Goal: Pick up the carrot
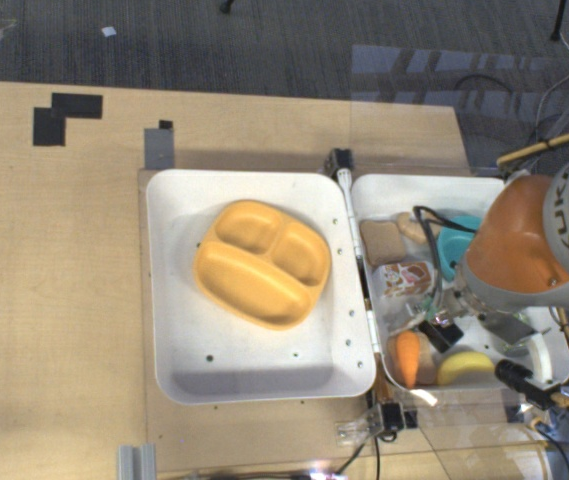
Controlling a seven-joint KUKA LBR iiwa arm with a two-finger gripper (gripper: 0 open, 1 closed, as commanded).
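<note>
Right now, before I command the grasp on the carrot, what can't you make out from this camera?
- Gripper: the arm's orange band and wrist cover it in the camera view, so its finger state is unreadable.
- Carrot: only part shows; dark wrist hardware overlaps its upper right.
- Banana: its far end runs under the arm.
- Right bin: the arm hides much of its floor.
- Small printed packet: too small to identify.

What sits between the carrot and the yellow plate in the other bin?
In the camera view, bare white bin floor and the bins' rims lie between the carrot and the yellow plate.
</note>
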